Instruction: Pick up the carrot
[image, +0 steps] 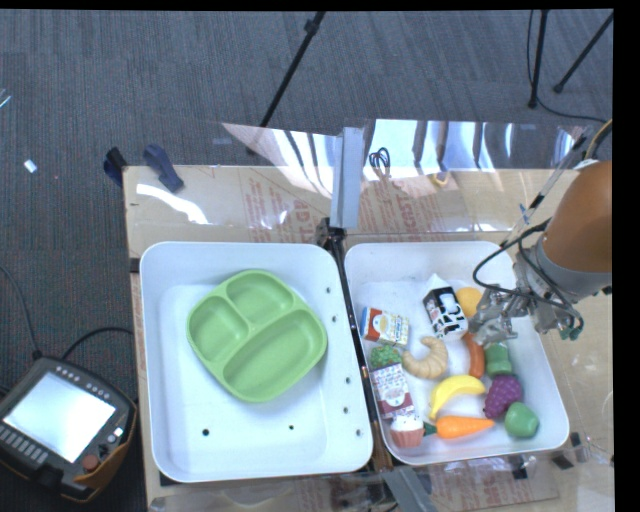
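Tabletop (230, 200), right bin (555, 400): carrot (464, 427) lies near front wall, down-left of gripper (493, 325), well apart, long axis roughly left-right. Finger state: cannot tell. Nothing visibly gripped.

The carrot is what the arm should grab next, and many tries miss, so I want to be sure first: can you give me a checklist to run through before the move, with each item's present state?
1. Carrot in view, lying near the front edge of the right bin: ok.
2. Gripper over the carrot: not ok; it hovers farther back, above the sausage.
3. Carrot top free to approach from above: ok.
4. Room around the carrot: not ok; banana, cupcake, grapes and a green piece crowd it.
5. Fingers ready to close: cannot tell.
6. Green plate in the left bin out of the way: ok.
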